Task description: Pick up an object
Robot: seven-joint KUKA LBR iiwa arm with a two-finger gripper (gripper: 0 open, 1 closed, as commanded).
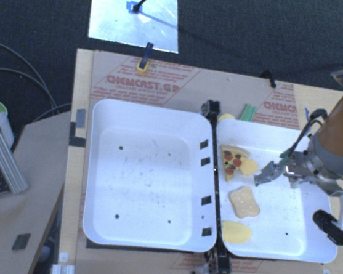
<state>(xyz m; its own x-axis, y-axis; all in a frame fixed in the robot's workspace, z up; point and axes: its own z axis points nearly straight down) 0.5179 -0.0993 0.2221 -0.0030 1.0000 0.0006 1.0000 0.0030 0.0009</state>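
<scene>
Nearest, we mark a pale yellow rounded lump [236, 232] on the floor of the right-hand shallow white plastic bin [283, 237], close to its front left corner. Behind it lies a tan toast-shaped slab [245, 202], apart from the lump and free on all sides. Farther back we find a toy pizza wedge with red dots [232, 160] beside the black divider strip [214, 182], with a small yellow disc [249, 167] touching its right edge. The grey two-finger gripper [268, 174] hovers just right of that disc, its fingers slightly apart and holding nothing, angled down toward the pizza wedge and disc. We judge the toast slab the safer target: it stands clear of neighbours and of the wall. For a clean grasp we would open the fingers wider, centre them over the slab, and descend straight before closing. The left-hand white bin [147, 180] and the brown printed cardboard sheet [166, 80] lie beyond.
</scene>
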